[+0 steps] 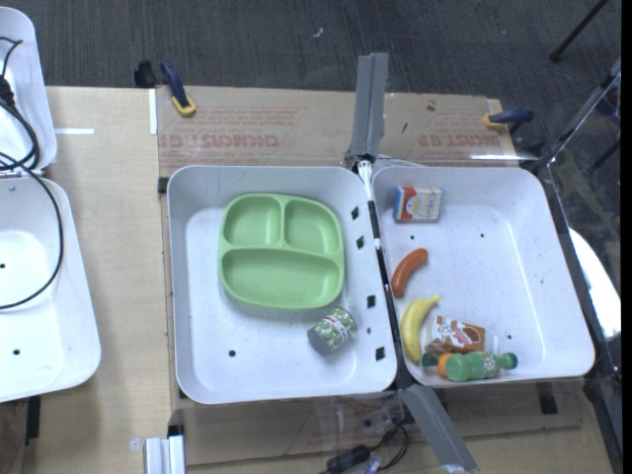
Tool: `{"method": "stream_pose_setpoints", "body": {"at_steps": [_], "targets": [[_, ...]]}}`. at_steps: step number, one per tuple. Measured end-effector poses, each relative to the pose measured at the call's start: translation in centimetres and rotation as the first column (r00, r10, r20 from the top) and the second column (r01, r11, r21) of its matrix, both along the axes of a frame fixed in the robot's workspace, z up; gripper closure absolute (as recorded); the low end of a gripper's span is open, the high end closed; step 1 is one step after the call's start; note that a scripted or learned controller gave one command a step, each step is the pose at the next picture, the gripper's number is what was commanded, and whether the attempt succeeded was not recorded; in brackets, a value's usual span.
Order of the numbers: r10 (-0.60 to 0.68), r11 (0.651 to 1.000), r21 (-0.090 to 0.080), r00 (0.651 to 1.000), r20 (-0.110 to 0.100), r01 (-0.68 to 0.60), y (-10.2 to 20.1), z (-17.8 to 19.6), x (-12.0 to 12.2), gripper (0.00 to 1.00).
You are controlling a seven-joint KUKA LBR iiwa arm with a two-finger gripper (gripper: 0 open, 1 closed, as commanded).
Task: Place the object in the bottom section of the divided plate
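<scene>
Two shallow white bins (197,363) share the bench, a green divided plastic plate (283,252) in the left one, a small grey-green can (332,330) lying just below it, perhaps prone to rolling if nudged.

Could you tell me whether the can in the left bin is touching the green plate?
Apart. The camera view shows a strip of white bin floor between the can and the plate's lower right corner.

The snack packet (457,336) at five o'clock is partly covered by the bottle (477,364). Its print is too small to read. The carton's (418,203) label is blurred.
</scene>
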State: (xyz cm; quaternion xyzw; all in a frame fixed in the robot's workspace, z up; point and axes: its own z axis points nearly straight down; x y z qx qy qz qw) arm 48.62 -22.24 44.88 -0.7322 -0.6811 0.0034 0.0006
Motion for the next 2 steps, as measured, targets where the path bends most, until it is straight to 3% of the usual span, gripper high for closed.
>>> {"method": "stream_pose_setpoints", "body": {"at_steps": [2], "targets": [[0.005,1.0,-0.005,1.0,-0.004,-0.005,-0.05,1.62,0.31,1.0]]}}
